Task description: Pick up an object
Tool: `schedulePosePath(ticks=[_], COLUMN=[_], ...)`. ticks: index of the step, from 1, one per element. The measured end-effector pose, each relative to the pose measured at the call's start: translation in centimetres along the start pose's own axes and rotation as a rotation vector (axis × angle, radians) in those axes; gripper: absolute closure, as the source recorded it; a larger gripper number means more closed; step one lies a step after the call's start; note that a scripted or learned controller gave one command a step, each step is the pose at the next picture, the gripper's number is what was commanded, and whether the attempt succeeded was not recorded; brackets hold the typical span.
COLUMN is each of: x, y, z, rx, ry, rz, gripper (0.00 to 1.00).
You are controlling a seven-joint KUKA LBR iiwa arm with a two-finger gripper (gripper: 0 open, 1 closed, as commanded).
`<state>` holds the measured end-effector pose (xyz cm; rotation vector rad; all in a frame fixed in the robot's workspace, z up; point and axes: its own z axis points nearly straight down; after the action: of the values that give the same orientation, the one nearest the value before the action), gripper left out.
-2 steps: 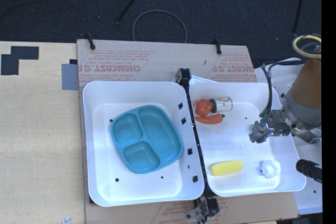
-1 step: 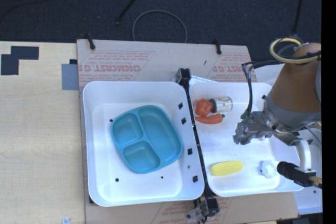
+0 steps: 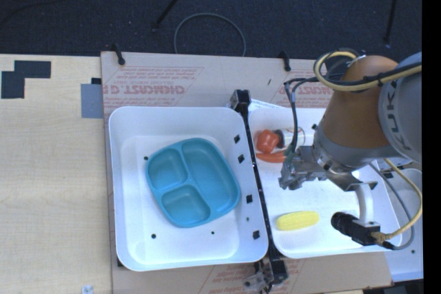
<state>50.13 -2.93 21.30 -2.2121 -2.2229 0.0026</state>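
Currently the gripper (image 3: 292,174) is low over the right bin (image 3: 324,202), in its upper left part, a dark metal cluster seen from above. Whether it is spread or pressed together cannot be told from this angle. Behind it the arm (image 3: 358,113) rises to the right, with a smooth orange band and a grey shell.

Two objects lie loose in the same bin. An orange item (image 3: 267,142), rounded and glossy with a flatter reddish edge below it, sits just to the left of the gripper near the bin's left wall; contact between them cannot be judged. A yellow piece (image 3: 298,220), oblong with a bumpy surface like a corn cob, lies flat near the front wall, apart from the gripper.

A black strip (image 3: 248,162) runs between the two bins. The left bin (image 3: 131,141), white, shallow and round-cornered, holds a light blue plastic plate (image 3: 191,181) with three compartments, lying flat and turned at an angle. Both bins rest on a printed cardboard sheet (image 3: 158,82).
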Motion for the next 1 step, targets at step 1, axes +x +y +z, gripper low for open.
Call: schedulePosePath(ticks=[1], x=[5.67], y=[-0.24], z=[0.74], rx=[0.000], ry=[-0.001], rz=[0.001], gripper=[1.00])
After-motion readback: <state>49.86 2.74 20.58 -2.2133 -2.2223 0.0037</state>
